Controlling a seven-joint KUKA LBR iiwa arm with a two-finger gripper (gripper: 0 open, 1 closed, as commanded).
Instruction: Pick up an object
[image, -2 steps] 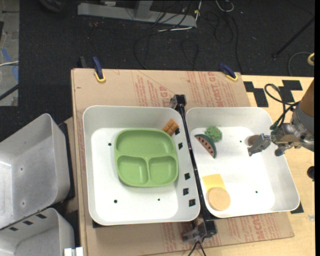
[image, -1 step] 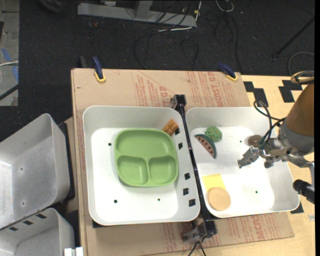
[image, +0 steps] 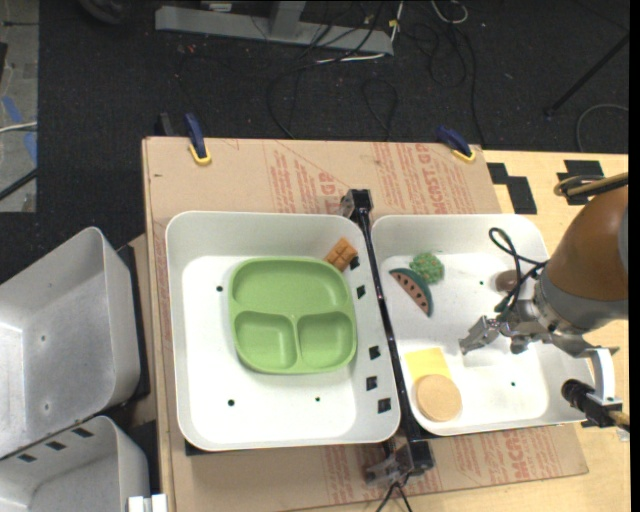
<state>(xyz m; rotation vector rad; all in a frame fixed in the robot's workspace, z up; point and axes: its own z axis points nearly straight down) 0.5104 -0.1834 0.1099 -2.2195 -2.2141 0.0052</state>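
The arm (image: 590, 265) reaches left, low over the right bin (image: 520, 400).

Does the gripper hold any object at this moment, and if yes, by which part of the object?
Nothing is held. The gripper hangs over bare floor of the right bin, apart from the watermelon slice, the broccoli and the round cookie.

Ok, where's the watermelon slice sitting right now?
In the camera view, the watermelon slice lies in the right bin, near its upper left, just below the green broccoli piece and left of the gripper.
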